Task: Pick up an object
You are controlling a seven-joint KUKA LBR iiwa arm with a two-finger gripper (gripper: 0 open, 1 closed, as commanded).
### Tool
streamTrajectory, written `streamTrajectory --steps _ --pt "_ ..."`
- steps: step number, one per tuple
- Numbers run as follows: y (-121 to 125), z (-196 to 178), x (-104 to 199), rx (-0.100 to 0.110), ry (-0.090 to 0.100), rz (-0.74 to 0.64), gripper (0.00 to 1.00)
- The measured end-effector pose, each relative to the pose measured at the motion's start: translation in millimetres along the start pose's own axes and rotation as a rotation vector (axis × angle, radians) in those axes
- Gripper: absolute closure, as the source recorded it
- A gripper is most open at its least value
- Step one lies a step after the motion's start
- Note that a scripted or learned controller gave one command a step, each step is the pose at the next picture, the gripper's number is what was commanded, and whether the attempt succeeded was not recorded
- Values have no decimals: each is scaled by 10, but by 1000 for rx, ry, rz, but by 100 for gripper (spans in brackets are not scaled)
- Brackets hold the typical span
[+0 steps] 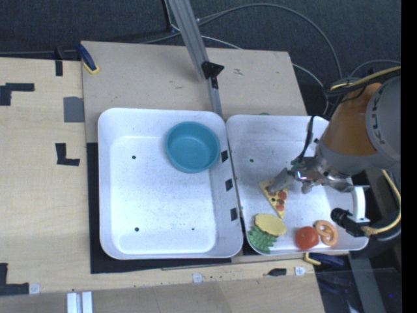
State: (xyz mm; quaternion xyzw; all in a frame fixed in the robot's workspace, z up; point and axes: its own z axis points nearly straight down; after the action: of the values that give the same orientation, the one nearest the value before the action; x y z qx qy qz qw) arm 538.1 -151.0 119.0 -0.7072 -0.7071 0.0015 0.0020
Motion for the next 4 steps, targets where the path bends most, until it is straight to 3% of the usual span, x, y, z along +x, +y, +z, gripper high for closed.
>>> streamTrajectory --steps 1,2,4 --pt "4 301 1 -5 -1 -1 0" --pt "8 186 -6 -7 -2 0 100" --pt "148 -985 35 -9 -1 -1 100"
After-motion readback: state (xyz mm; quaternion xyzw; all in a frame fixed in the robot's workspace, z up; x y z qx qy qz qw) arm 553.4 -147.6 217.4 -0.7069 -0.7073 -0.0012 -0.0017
